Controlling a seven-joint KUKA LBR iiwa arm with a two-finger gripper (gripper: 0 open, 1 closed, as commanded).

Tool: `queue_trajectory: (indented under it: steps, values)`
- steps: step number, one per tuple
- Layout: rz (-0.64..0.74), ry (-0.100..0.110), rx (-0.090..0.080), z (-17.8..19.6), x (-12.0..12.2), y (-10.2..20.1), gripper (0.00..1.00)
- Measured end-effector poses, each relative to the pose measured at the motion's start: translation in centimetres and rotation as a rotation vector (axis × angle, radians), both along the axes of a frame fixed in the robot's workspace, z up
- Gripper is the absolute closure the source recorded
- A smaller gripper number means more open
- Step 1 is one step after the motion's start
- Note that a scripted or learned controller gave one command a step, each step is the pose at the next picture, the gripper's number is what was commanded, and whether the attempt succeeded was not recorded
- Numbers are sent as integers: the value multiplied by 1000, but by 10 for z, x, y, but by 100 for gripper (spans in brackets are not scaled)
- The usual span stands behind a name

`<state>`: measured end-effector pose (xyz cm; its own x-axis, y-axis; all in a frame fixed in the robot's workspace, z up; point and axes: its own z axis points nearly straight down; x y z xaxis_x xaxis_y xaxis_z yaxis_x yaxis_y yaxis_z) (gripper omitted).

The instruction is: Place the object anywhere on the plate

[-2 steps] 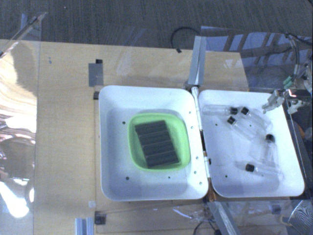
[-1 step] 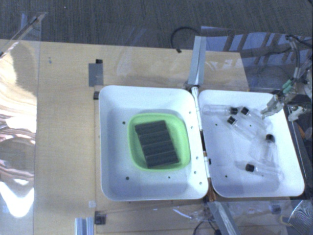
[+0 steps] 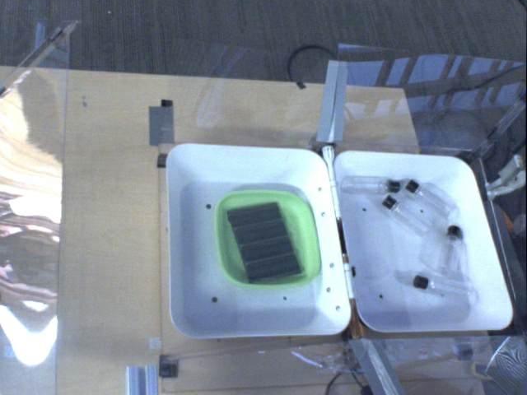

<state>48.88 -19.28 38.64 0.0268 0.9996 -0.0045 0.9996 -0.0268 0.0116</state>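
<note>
Camera view: dark ridged block (image 3: 263,242) lying flat on green plate (image 3: 306,229), left bin (image 3: 189,245); pincer state cannot tell.

You can't count the clear black-capped vials (image 3: 428,220) in the right bin (image 3: 486,303); their glass bodies blur into white.

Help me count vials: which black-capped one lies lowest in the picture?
The vial with its cap at the right bin's lower middle; the other four caps sit higher up.
</note>
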Motion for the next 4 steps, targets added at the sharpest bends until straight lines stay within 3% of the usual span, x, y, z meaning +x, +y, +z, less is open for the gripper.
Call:
queue_trajectory:
  steps: [1, 2, 3, 4]
  values:
    - [-12, 6, 3, -105, 0, 2, 0]
    - [-119, -1, 1, 8, 0, -10, 0]
    - [-177, 5, 4, -50, 0, -6, 0]
    - [-190, 7, 5, -148, 0, -2, 0]
